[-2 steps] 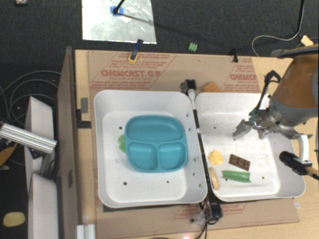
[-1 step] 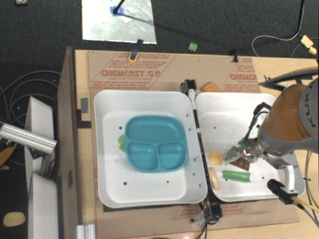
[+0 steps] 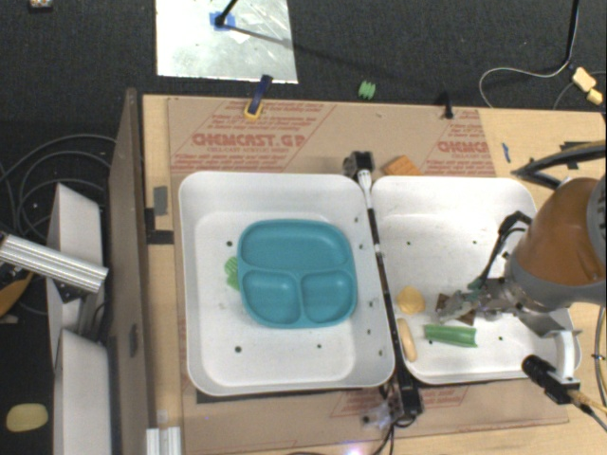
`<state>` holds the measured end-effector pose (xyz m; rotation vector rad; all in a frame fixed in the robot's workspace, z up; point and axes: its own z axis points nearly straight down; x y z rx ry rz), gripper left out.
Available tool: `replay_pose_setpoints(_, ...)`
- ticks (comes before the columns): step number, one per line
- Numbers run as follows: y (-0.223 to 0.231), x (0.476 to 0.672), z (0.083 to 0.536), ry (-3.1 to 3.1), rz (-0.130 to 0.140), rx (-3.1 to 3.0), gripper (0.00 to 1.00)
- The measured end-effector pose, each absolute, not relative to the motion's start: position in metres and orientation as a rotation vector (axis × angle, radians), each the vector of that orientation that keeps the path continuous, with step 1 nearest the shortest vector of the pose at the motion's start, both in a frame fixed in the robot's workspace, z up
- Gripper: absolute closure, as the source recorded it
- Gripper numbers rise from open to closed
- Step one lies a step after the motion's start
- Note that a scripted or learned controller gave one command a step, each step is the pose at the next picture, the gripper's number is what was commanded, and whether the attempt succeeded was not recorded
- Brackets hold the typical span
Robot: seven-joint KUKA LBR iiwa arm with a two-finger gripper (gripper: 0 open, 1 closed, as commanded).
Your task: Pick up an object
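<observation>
Two shallow white plastic bins sit side by side: the left bin [image 3: 204, 282] holds one teal three-compartment tray [image 3: 296, 271]. The right bin [image 3: 446, 211] holds one green stick-like object [image 3: 450, 335] near its near edge and two rounded yellowish pieces [image 3: 410, 300] left of it. The gripper [image 3: 459, 305] hovers just above the green object; its grasp cannot be told.

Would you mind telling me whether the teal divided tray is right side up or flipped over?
Right side up. The teal divided tray lies flat in the left bin, its three compartments facing up.
</observation>
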<state>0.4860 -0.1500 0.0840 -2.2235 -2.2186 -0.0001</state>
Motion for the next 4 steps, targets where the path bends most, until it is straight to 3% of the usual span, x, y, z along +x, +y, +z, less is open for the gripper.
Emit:
replay_pose_setpoints(1, -0.165, 0.556, 0.129, -2.235, -0.007, -2.222, 0.0)
replay_pose_setpoints(2, -0.121, 0.507, 0.083, -2.222, 0.0, -2.218, 0.0)
replay_pose_setpoints(3, -0.166, 0.52, 0.085, -2.223, 0.0, -2.226, 0.0)
replay_pose_setpoints(4, -0.163, 0.52, 0.096, -2.226, -0.005, -2.222, 1.0)
